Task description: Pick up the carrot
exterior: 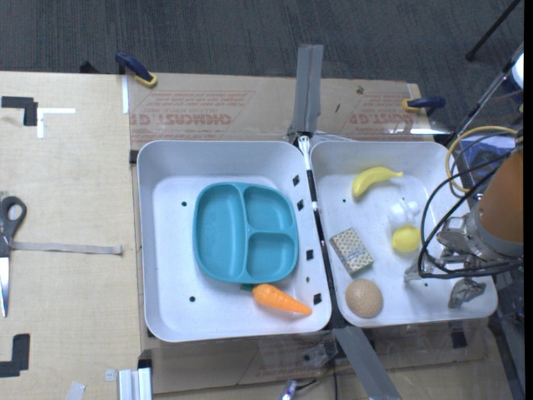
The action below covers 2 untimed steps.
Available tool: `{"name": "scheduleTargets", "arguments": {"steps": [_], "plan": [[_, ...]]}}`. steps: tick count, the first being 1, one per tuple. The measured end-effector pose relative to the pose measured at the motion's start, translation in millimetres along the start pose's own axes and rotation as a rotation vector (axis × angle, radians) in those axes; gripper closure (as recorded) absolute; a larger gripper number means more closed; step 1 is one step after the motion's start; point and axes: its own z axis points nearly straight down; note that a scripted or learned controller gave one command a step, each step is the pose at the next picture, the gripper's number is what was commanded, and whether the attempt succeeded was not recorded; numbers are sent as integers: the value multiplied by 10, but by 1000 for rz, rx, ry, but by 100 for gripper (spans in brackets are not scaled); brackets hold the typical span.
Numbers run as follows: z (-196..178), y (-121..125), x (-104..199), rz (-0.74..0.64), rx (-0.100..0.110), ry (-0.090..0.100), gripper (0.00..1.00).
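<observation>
Camera view, from above and at a slant: two shallow white plastic bins sit side by side on a bench covered with tan board and brown cardboard. The left bin [158, 248] holds a teal divided plate [246, 232] with three smooth, rounded compartments. The carrot [281, 300] lies just beyond the plate's near edge, close to the bin's near right corner; it is orange and tapered, with its pointed end toward the right.

The right bin [333, 177] holds a curved yellow banana [375, 179] toward the far side, a round yellow lemon [405, 239] near the middle, a small patterned rectangular block [351, 250] to the left of the lemon, and a tan, speckled egg-shaped object [364, 298] at the near edge.

The gripper [460, 282] hangs over the right bin's near right corner, metal-grey, with black cables looping around it and the orange band above. I cannot tell how far its claw is open; nothing is visibly between it. It is well apart from the carrot.

Scissors [10, 223] lie at the bench's left edge.
</observation>
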Motion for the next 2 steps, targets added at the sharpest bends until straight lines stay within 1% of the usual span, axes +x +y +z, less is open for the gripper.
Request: {"name": "scheduleTargets", "arguments": {"steps": [1,2], "plan": [[-163,372,-530,162,1,-1,0],[-158,374,-530,162,0,0,0]]}}
